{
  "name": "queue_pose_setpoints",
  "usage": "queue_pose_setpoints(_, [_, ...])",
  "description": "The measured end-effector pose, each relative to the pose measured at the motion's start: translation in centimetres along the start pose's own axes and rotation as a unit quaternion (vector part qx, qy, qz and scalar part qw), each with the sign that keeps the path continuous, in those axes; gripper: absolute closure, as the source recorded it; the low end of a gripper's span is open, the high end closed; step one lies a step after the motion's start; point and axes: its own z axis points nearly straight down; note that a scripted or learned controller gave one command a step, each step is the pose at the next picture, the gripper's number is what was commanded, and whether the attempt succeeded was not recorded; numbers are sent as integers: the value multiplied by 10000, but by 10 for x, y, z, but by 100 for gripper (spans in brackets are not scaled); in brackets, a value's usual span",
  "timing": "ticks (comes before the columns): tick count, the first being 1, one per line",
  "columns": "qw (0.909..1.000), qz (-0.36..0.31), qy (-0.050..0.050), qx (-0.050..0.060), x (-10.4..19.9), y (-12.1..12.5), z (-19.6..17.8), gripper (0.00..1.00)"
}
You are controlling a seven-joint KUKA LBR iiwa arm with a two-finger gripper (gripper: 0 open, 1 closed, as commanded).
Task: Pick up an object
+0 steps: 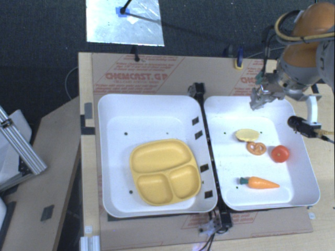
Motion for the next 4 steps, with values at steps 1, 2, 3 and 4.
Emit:
queue_pose_setpoints(1, [10000, 0, 2, 0, 45, -8, -5, 100])
queue_pose_setpoints(2, [10000, -8, 8, -2, 99, -3, -15, 100])
queue_pose_setpoints(3, [10000, -8, 9, 14, 158, -16, -7, 100])
queue_pose_setpoints(4, [10000, -9, 10, 8, 219, -18, 1, 100])
